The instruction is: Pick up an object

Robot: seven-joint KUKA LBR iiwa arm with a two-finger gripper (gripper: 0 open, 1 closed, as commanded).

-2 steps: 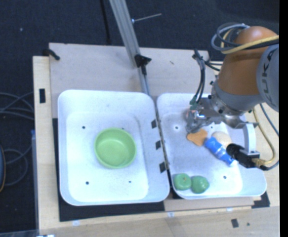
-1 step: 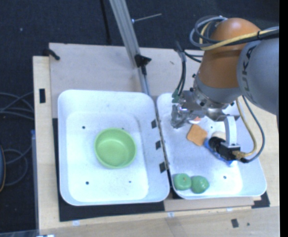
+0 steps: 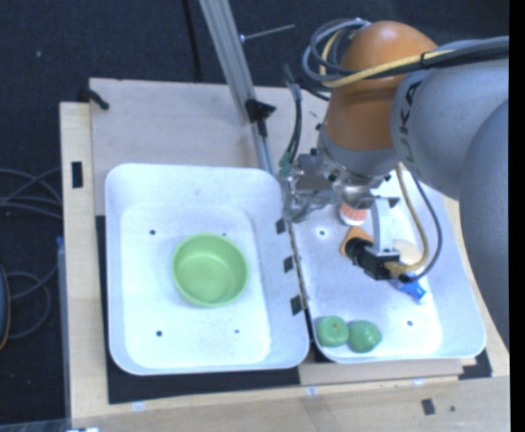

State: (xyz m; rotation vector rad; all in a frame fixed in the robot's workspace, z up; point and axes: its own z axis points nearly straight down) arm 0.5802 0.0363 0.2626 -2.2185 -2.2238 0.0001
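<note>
My gripper (image 3: 296,207) hangs over the left edge of the right bin (image 3: 442,331), close to the divider between the two bins. Nothing shows in its grasp from this angle. A red and white object (image 3: 354,212) lies just right of the gripper, partly hidden under the wrist. Two green round pieces (image 3: 348,334) sit side by side in the right bin's front left corner. A small orange object (image 3: 356,238) and a small blue object (image 3: 412,288) lie in the middle of that bin.
The left bin (image 3: 131,331) holds a green bowl (image 3: 210,269) near its middle. A slanted metal post (image 3: 235,66) rises behind the bins, close to the arm. The bulky grey arm covers the right bin's back right part.
</note>
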